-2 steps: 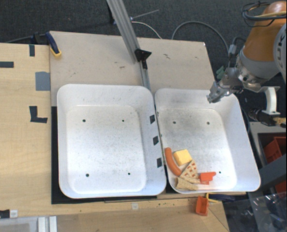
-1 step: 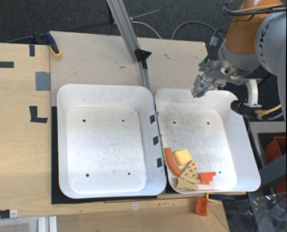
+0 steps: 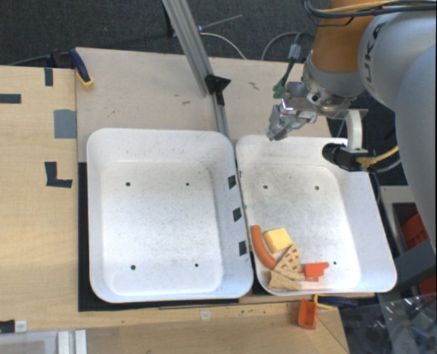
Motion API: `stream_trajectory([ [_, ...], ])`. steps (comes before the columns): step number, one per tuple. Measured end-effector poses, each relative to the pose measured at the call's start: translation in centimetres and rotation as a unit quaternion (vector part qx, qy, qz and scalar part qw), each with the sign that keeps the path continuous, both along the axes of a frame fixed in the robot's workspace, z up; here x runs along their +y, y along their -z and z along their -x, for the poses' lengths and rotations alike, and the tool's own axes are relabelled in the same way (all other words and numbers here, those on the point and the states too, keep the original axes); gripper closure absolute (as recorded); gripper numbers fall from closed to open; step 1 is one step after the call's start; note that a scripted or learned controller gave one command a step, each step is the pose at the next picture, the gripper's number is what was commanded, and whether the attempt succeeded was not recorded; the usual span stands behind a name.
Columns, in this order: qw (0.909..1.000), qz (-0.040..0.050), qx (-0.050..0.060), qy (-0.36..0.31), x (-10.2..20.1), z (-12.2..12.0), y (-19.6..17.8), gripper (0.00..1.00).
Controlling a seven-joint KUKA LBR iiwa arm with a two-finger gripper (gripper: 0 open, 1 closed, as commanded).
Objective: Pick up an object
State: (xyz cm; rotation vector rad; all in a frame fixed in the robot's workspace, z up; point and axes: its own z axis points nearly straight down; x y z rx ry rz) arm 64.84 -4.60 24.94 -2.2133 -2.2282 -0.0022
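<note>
Approach step, by my judgement: gripper (image 3: 280,129) hovers over the right bin's (image 3: 365,220) far rim (finger state cannot be told). Objects, hot dog (image 3: 261,247) included, lie near corner; next, traverse there and descend.

Fixed overhead camera, slanted down — both bins (image 3: 100,146) framed
</note>
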Motion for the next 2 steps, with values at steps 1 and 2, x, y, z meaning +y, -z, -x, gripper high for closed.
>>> stream_trajectory([
  [1,1.0000,0.0000,0.000,0.000,6.0,-0.9,-0.2,1.00],
  [2,1.0000,0.0005,0.001,0.000,11.0,-2.0,1.8,1.00],
])
